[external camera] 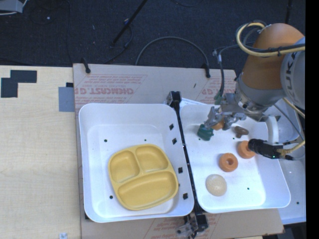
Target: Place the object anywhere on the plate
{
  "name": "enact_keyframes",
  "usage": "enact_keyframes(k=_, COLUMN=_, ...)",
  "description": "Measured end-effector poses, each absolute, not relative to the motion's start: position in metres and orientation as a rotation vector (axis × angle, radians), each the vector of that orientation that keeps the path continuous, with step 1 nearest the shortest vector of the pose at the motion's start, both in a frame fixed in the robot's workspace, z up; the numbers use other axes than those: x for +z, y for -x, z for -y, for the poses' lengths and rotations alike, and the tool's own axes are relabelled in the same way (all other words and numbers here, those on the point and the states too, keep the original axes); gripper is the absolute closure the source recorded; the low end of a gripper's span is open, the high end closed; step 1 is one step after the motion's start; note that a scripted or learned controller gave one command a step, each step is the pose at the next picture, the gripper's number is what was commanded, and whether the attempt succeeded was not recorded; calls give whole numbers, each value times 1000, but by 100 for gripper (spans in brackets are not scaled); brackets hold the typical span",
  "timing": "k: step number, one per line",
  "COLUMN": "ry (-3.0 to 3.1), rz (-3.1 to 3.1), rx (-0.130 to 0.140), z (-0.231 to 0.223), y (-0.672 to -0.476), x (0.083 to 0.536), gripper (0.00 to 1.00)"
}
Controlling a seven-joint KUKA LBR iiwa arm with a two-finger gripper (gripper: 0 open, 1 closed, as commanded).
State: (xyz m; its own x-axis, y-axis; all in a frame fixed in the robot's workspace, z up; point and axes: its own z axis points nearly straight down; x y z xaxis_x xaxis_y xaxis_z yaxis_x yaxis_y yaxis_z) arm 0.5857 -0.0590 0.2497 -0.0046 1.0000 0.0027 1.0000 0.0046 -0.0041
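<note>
A yellow plate (pixel 143 177) with three compartments lies in the left white bin (pixel 94 133), nothing on it. In the right bin (pixel 269 193), my gripper (pixel 217 119) hangs low over the upper left part. A small teal object (pixel 205 132) sits on the bin floor just below and left of the gripper tip, touching or nearly touching it. A tiny orange bit (pixel 218 126) shows right at the gripper tip; I cannot tell whether it is held.
The right bin also holds an orange ring (pixel 229 162), an orange lump (pixel 244 149), a pale round piece (pixel 216 184) and a small brown piece (pixel 241 131). A black divider (pixel 180 148) separates the bins.
</note>
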Motion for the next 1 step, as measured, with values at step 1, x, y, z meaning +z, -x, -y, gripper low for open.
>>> enact_keyframes(k=1, ry=2215, rz=2222, rx=4, z=18, y=-574, x=247, gripper=100)
